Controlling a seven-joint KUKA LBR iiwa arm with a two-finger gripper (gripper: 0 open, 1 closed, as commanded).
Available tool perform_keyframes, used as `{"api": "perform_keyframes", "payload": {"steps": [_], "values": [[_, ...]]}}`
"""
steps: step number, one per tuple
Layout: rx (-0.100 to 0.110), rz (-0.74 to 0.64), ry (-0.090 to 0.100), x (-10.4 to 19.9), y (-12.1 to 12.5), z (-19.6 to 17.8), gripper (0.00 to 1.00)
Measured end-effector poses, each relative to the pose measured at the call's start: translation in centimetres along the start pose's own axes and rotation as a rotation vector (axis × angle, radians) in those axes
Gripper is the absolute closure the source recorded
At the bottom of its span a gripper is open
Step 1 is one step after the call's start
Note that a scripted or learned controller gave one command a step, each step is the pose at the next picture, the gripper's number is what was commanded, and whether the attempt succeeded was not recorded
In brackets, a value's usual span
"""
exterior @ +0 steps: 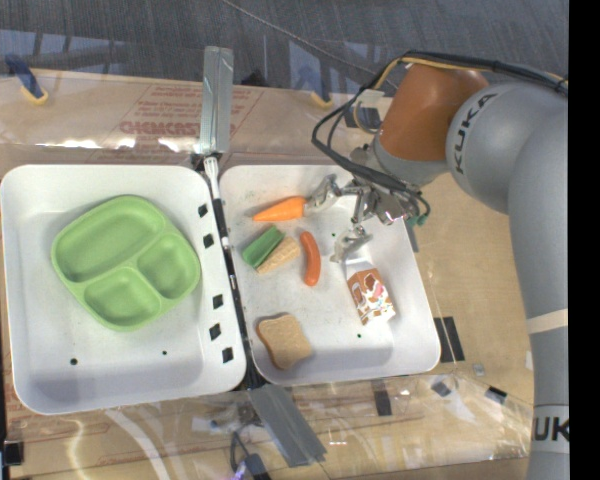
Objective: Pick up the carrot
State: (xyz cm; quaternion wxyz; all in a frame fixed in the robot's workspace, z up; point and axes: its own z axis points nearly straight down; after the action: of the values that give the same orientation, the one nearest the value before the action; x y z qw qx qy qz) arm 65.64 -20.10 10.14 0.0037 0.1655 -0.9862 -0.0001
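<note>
Carrot [279, 209] lies just to the left of the end effector [343, 204], its blunt end nearest the metal fingers and its pointed tip aimed away toward the divider between the two bins. It rests flat on the floor of the right bin [410, 343], near the far wall, and nothing grips it. It is small, smooth, bright orange and tapered, with a plastic sheen that suggests a toy.

The end effector hangs low over the same bin, hard up beside the carrot's thick end; whether it is released or clenched I cannot tell, since the wrist and cabling clutter that spot. Judging by the task, it sits there as an approach to the carrot, coming in from the side on which the arm reaches.

Below and left of the end effector lie a green block [262, 244] touching a pale wafer-like piece [279, 257], and a red-orange sausage [310, 258] just beside them. Directly below it is a small printed packet [370, 295], and further down a slice of toast [284, 340]. Well to the left, the other bin holds a green divided plate [125, 260].
</note>
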Motion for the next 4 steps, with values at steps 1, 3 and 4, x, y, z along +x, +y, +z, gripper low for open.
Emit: {"api": "perform_keyframes", "payload": {"steps": [1, 3, 4], "values": [[0.006, -0.005, -0.011, -0.4, 0.1, -1.3, 1.00], [0.000, 0.628, -0.008, 0.7, -0.8, -10.4, 1.00], [-0.002, 0.896, -0.005, 1.0, -0.6, -5.7, 1.00]]}}
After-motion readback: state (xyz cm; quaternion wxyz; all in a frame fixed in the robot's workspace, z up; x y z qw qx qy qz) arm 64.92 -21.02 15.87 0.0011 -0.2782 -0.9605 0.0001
